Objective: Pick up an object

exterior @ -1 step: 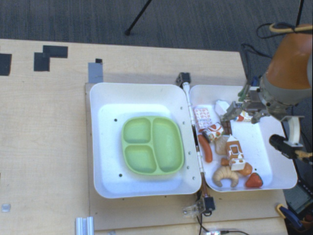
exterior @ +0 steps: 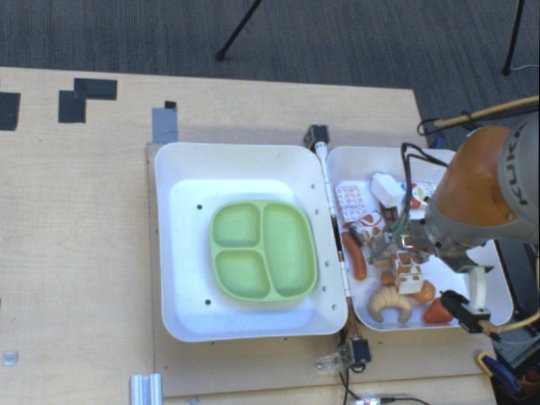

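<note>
From the camera view, I judge I am in the reach-down step, not yet lifting: my gripper (exterior: 403, 251) sits low in the right bin (exterior: 502, 298) among toy food, and I cannot tell its state. A croissant (exterior: 391, 304) lies just below it, a sausage (exterior: 356, 256) just left. My arm (exterior: 477, 192) bends in from the right, wrist pointing down. Next I must settle on one piece.

The arm's end effector (exterior: 395, 245) hangs among toy foods in the right bin (exterior: 503, 309).
</note>
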Controlling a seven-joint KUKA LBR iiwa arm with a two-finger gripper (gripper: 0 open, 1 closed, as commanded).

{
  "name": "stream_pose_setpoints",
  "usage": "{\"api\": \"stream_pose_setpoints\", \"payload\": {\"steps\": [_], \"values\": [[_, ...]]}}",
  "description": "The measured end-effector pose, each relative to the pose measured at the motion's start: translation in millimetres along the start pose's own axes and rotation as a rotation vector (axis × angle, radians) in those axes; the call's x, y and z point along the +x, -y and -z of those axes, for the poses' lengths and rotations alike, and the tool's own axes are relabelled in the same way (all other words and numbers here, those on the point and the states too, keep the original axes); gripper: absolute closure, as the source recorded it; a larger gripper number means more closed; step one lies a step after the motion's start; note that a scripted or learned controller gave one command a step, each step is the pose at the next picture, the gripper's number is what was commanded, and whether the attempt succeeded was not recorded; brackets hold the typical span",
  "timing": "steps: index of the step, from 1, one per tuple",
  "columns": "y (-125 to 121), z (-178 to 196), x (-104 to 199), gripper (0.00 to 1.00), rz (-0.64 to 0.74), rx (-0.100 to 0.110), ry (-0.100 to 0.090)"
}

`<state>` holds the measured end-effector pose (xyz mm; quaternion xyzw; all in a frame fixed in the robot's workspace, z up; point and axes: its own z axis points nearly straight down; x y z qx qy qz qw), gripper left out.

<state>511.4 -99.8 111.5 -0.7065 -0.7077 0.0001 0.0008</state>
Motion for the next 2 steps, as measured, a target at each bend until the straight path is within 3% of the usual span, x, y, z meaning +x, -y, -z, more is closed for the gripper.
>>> {"api": "stream_pose_setpoints", "payload": {"steps": [1, 2], "values": [[-2.5, 11.6, 0.4, 1.0, 0.001, -0.006, 0.0], [-22.5, 89.5, 48.2, 1.0, 0.003, -0.005, 0.0]]}}
